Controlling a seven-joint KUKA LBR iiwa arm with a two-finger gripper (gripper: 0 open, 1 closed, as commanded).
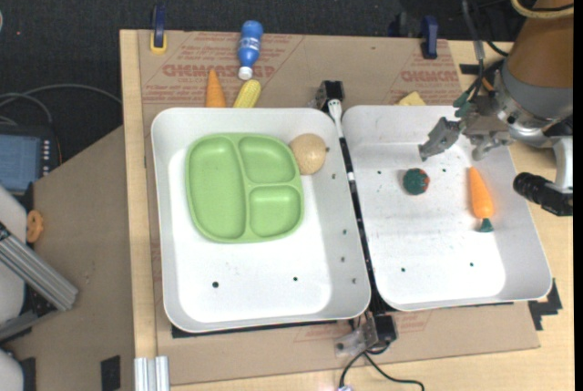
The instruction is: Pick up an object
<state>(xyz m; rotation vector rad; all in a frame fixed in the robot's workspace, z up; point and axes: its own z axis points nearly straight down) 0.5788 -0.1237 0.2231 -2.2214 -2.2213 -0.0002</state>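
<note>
- While the gripper (pixel 460 136) hangs at the frame's right, over the right bin (pixel 401 280), its fingers look spread, pinching nothing.
- Below it lie a green ball (pixel 416 181) and a carrot (pixel 480 196), apart.

Orange carrot (pixel 479 194) and small green ball (pixel 416 181) lie apart in right bin (pixel 455 280)
</note>
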